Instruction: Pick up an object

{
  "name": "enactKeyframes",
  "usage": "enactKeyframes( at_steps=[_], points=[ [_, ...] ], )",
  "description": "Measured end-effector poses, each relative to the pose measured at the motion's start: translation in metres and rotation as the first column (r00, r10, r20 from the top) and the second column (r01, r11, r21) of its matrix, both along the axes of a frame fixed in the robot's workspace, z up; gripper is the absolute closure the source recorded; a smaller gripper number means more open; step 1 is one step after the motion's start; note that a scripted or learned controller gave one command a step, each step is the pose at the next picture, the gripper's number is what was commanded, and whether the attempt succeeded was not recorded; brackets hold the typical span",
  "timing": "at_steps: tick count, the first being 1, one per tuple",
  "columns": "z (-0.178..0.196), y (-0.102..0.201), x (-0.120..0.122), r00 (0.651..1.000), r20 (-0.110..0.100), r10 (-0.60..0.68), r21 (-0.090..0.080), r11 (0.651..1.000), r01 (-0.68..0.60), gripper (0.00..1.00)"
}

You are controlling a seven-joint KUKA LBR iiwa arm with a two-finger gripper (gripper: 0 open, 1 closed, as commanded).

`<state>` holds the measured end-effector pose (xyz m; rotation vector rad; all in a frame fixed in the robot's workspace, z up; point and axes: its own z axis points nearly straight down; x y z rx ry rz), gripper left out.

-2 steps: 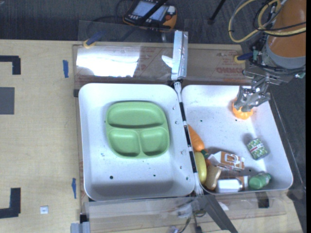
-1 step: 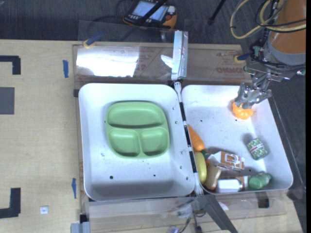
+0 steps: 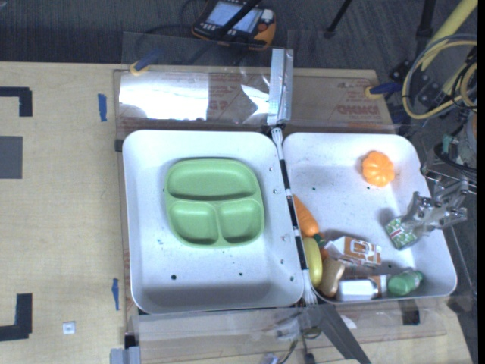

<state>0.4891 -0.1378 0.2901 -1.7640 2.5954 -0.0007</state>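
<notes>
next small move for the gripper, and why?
Probably a short straight lift. The gripper sits low at the right bin's right side, right on a small green-and-white packet. Whether it has hold of it isn't clear, so raising a little would test the grasp. The orange pumpkin and the front-edge clutter lie apart.

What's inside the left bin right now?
The left bin holds one green divided plate, lying flat near the middle. Whatever is under the plate is covered.
</notes>
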Motion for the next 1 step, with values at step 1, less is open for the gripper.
enactKeyframes(
  at_steps=[1],
  points=[
    [-0.0432, 0.0709, 0.0159, 0.986, -0.002, 0.164, 0.001, 0.986, -0.164, 1.0]
  ],
)
